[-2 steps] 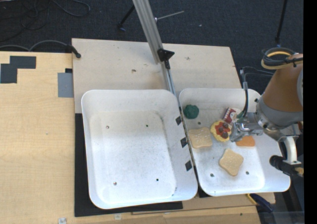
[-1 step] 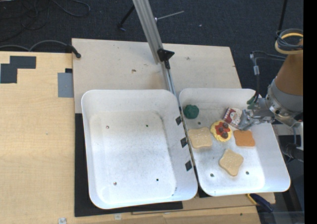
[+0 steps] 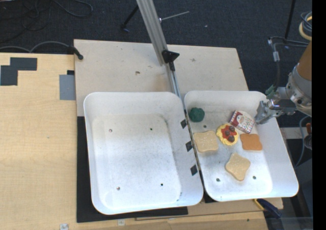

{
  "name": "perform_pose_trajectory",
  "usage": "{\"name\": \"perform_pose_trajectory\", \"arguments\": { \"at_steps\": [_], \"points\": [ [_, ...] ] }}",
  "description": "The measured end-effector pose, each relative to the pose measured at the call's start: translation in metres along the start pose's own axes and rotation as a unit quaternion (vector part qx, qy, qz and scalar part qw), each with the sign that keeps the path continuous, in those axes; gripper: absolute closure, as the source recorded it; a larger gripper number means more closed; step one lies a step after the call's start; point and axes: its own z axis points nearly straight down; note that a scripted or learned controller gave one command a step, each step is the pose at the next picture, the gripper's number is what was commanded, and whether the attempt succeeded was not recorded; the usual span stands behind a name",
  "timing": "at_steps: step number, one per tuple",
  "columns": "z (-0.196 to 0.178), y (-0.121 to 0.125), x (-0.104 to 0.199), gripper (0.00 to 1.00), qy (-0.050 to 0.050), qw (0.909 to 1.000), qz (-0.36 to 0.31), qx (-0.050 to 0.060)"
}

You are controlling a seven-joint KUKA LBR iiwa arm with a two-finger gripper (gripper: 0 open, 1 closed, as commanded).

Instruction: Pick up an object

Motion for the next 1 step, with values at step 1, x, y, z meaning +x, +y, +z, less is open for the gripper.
{"name": "perform_pose_trajectory", "arguments": {
  "at_steps": [1],
  "points": [
    [0.0068, 0.0142, 0.0392, 1.00, 0.001, 1.0000, 0.000, 0.003]
  ]
}}
